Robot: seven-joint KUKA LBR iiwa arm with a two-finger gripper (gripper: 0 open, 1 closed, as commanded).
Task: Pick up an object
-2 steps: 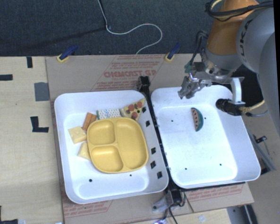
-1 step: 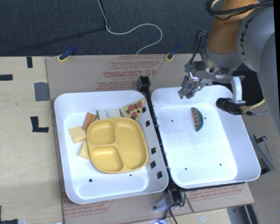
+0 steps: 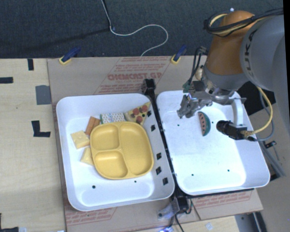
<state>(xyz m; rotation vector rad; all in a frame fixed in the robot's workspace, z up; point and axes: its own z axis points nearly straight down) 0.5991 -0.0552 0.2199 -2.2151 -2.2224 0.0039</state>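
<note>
A small watermelon slice toy (image 3: 204, 123) lies in the right bin (image 3: 212, 172), near its back right part. My gripper (image 3: 187, 107) hangs over the back of that bin, just left of the slice and apart from it. Nothing shows between its fingers. In the left bin (image 3: 81, 190) sits a yellow divided plate (image 3: 121, 150), with cracker-like pieces (image 3: 80, 139), a brown piece (image 3: 91, 124) and a pizza slice toy (image 3: 139, 112) tucked around its back and left edges.
A black clamp divider (image 3: 156, 132) runs between the two bins. A black cylinder (image 3: 230, 129) on the arm hangs over the right bin's right side, with yellow cabling (image 3: 267, 115) beside it. Cardboard (image 3: 128, 75) lies under both bins.
</note>
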